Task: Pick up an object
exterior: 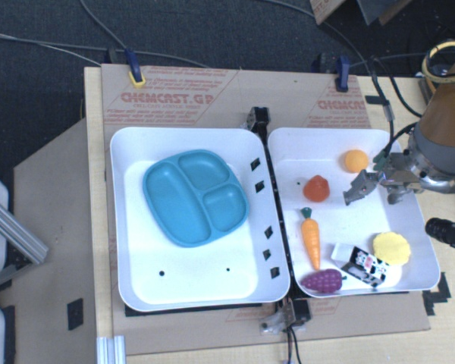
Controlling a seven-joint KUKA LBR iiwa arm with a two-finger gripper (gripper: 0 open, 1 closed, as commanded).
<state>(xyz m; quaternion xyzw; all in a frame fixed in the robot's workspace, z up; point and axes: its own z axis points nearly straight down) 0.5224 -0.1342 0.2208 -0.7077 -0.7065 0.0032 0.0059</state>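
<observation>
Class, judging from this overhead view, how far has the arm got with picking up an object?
Nothing is lifted yet: the orange ball, red piece and carrot all lie in the right bin. The end effector hovers beside the ball. Descending, grasping and lifting remain.

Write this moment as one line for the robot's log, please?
arm: over right bin | gripper: open, holding nothing | nearest: orange ball, red toy | left bin: blue tray

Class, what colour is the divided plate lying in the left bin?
Light blue: the divided plate is clearest in the camera view from above.
</observation>
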